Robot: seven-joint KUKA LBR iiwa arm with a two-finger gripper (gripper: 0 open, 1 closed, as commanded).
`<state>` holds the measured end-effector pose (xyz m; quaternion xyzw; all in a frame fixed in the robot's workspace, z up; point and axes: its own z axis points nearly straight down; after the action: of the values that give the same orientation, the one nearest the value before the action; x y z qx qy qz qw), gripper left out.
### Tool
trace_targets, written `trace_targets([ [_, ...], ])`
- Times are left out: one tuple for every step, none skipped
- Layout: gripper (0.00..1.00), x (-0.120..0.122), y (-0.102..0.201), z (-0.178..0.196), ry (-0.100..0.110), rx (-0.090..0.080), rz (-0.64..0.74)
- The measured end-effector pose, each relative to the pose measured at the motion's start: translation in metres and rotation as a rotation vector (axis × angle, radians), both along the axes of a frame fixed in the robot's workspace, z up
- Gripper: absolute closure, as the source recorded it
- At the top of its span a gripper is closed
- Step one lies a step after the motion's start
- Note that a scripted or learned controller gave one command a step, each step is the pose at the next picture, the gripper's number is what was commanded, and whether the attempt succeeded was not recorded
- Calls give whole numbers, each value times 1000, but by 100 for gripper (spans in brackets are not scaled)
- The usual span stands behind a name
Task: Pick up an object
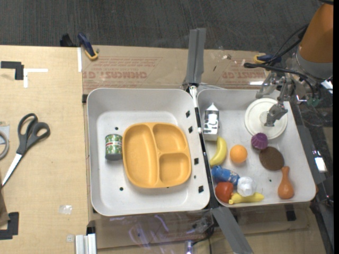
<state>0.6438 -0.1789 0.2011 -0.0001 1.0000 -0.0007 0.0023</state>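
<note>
Left bin (95, 157): orange divided tray (157, 155), green can (113, 146) touching its left edge. Right bin (304, 157): white plate (259, 121), carton (211, 121), banana (219, 151), orange (238, 154), purple ball (259, 141), brown disc (271, 158). Above the plate, gripper (275, 110); fingers' state impossible to tell.

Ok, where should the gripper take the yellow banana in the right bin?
Grip the yellow banana across its thick middle, coming straight down with fingers closing left-right. It lies flat, curved, roughly top-to-bottom; the small white carton crowds its upper end.
</note>
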Motion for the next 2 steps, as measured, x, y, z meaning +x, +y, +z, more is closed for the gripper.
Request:
trace_targets([
  [0, -14, -21, -82, -24, -7, 63],
  [0, -55, -28, -103, -6, -1, 163],
])
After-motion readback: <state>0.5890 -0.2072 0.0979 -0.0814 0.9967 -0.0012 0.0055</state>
